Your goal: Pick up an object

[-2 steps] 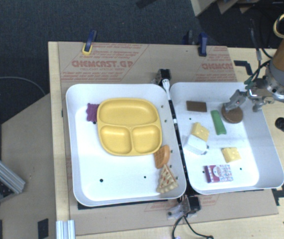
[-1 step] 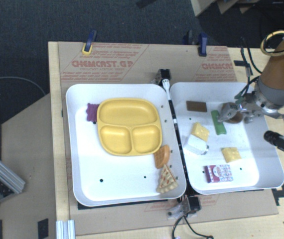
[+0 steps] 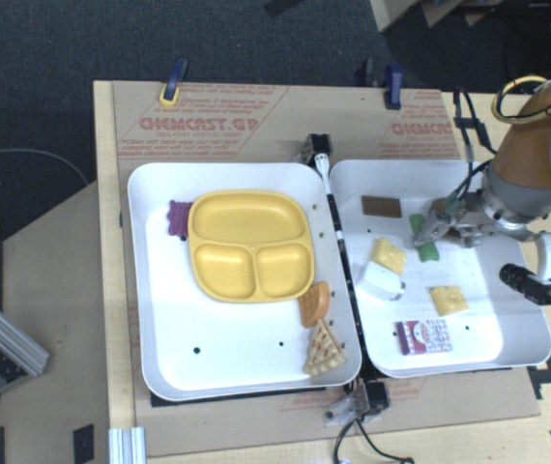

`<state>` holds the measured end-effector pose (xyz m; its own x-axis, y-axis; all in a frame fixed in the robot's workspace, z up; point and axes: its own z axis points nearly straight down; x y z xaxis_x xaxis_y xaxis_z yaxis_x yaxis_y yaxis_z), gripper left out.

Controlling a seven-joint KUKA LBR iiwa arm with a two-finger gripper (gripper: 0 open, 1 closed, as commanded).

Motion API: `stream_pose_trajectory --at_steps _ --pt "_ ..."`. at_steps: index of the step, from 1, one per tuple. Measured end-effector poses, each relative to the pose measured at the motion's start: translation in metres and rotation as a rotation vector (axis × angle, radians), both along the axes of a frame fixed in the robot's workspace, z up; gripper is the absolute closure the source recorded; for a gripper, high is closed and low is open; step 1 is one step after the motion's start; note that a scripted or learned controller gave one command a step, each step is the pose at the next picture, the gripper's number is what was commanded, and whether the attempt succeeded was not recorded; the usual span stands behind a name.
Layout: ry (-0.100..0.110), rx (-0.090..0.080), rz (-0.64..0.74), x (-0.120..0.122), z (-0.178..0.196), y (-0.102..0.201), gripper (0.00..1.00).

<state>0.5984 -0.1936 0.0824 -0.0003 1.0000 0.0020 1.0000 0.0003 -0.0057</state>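
My gripper is low in the right bin, reaching in from the right below the grey wrist and orange band. It sits right over a green object, whose green shows above and below the gripper tip. Close by to the left lie a yellow block and a white block. A brown rectangle lies toward the bin's back. Another yellow block and a red-and-white packet lie toward the front.
The left bin holds a yellow divided tray, a purple piece at its left, an orange-brown item and a waffle-like piece. A black ridge separates the bins. Cables run by the arm at right.
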Motion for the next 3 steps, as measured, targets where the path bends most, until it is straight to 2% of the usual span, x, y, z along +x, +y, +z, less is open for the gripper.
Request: stream_pose_trajectory --at_steps 1,2,3 --pt "-0.007 -0.002 0.0 0.002 0.013 0.0 1.0" --pt "-0.013 -0.005 0.0 0.01 0.06 -0.004 1.0" --pt "-0.015 -0.006 -0.001 0.008 0.123 -0.011 1.0"
